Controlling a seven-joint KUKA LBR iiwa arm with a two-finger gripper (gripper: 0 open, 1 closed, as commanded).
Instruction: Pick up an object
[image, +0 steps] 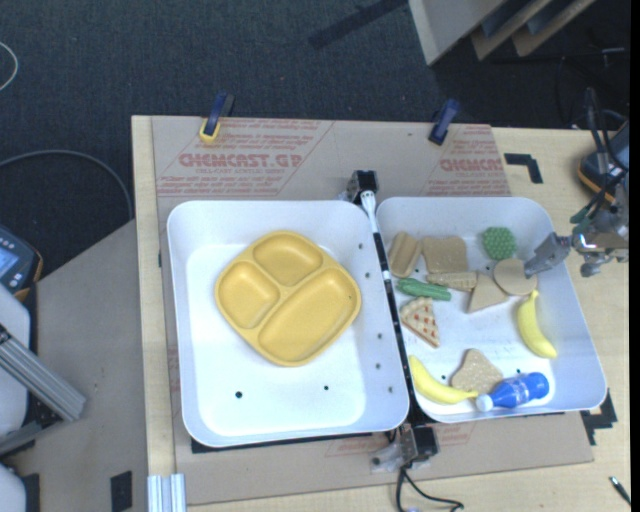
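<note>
Right bin (585, 340) taken as landmark, entries run from its near edge to its far edge. Near edge: blue bottle (516, 390) lying on its side, white cap end toward the left, touching a tan wedge of toy bread (476, 372); a banana (440, 386) curves along the near-left corner just beside both. Mid bin: second banana (535, 325) toward the right wall, a waffle-pattern pizza slice (422, 321) toward the left wall, a green bean pod (424, 289) just beyond it. Far part: several tan cracker or bread pieces (443, 256) bunched together, a green broccoli-like piece (498, 242) beside them, and a round tan disc (511, 277). Gripper (548, 254) sits over the far right part of the bin, just beside that disc; whether its fingers are apart or together I cannot tell, and nothing is visibly between them. Left of the right bin: left bin (190, 330) bearing a yellow divided plate (288, 296). Judgement: the pick is not done; every object lies on the bin floor. Left to do: close on one item, likely the disc or its neighbours, and lift clear.
</note>
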